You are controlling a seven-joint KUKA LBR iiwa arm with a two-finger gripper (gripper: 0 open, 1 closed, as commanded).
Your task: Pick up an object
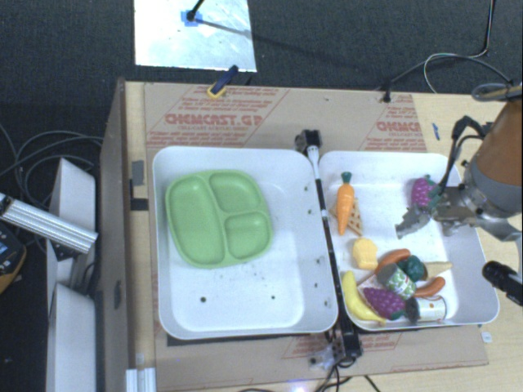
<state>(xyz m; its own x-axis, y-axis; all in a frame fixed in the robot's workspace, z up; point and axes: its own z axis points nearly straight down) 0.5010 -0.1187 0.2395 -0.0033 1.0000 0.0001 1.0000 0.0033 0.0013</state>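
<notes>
The gripper [415,219] is being held low over the right bin [474,313], in bare floor near its middle, with the arm [498,166] reaching in from the right. How far its fingers are parted cannot be told, and nothing is being seen between them. A purple grape bunch [422,190] is lying just beside it. A toy carrot [346,196] is resting by the divider, and a pile of toy food [396,284] is crowding the near corner. A green divided plate [218,217] is lying in the left bin [188,317].
</notes>
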